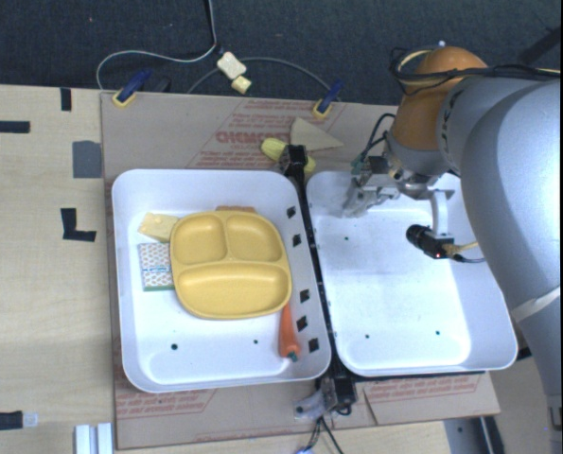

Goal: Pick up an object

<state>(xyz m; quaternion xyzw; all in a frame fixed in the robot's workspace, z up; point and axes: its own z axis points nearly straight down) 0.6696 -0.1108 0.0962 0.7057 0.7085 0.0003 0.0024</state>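
1. Two white bins are seen side by side on the worktop (35, 253).
2. In the left bin (130, 348), a yellow divided plate (231, 263) is laid at the centre, with a patterned sponge (154, 265) touching its left edge.
3. An orange carrot (288, 334) is found near the left bin's right wall.
4. The pincer (366, 192) is held over the far corner of the right bin (404, 339); whether it is spread or pressed together cannot be told.
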